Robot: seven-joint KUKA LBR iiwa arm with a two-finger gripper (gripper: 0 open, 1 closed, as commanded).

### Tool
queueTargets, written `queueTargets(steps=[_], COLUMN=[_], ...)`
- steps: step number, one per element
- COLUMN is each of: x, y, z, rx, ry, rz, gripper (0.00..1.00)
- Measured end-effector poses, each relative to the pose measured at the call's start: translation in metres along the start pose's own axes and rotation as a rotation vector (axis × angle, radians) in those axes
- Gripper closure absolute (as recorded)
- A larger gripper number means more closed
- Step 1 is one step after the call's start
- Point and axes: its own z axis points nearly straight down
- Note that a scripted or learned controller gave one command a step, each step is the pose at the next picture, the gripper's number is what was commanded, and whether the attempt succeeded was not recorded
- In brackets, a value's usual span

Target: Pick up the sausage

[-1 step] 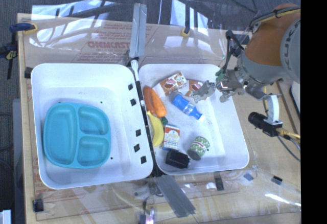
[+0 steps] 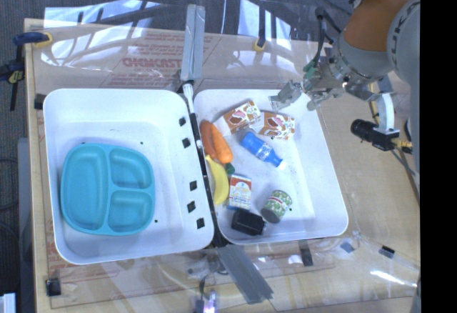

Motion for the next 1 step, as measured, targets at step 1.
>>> queueTargets(steps=[1], x=[-0.0016], y=[0.0448], z=[0.068], rx=[0.002], ry=[0.0], rz=[0.037], gripper=[0.0])
